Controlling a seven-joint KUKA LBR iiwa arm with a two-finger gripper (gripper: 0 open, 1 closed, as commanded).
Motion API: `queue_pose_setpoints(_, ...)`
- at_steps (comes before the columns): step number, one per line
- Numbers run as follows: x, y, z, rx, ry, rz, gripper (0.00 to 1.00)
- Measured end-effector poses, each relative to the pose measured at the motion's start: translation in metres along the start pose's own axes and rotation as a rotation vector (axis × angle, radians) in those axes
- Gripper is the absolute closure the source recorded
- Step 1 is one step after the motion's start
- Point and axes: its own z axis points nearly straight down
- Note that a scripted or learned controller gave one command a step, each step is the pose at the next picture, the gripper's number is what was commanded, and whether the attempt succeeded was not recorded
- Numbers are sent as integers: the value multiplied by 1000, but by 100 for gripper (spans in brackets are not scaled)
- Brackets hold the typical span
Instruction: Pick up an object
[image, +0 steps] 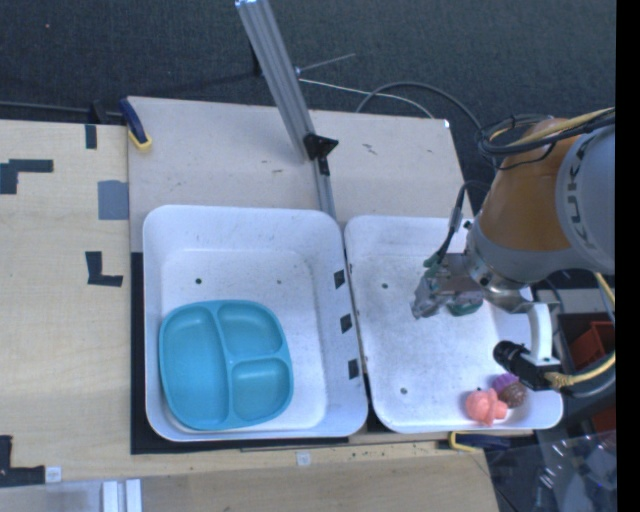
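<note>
Robotics lab or test cell: plywood counter (60, 300) marked with tape patches, two white bins (330, 240) fixed side by side, aluminium strut (285, 75), loose cables (400, 95), dark carpet floor (120, 45).

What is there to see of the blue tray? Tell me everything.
The blue tray is a light blue rounded-rectangle plate that looks like plastic, divided into three compartments. It lies flat, slightly turned, in the near left part of the left bin, resting on its floor close to the front wall.
</note>
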Motion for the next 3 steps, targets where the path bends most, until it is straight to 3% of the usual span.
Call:
queue_pose_setpoints(1, 45, 20, 8, 0, 0, -1, 100)
queue_pose_setpoints(3, 138, 54, -12, -3, 0, -1, 100)
